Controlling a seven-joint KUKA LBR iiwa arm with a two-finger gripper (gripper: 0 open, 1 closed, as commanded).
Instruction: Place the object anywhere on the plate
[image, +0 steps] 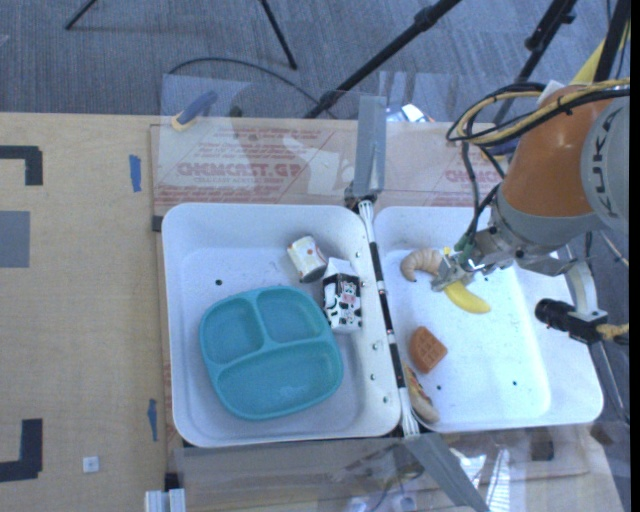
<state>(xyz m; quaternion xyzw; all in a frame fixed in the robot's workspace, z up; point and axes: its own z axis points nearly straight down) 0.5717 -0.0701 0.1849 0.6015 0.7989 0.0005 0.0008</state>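
Note:
A teal three-compartment plate (270, 362) lies in the left bin (190, 250) with nothing on it. My gripper (449, 273) hangs low over the right bin (520, 390), between a tan croissant (418, 263) on its left and a yellow banana (468, 297) just below and to its right. Its tip is right at the banana's upper-left end, but contact is unclear. The orange-banded wrist (550, 160) covers the bin's upper right part.
Above the plate in the left bin sit a small white cup (305, 256) and a black-and-white carton (343, 301), near the divider. An orange waffle-like piece (428, 350) and a bread-like item (423, 400) lie lower left in the right bin.

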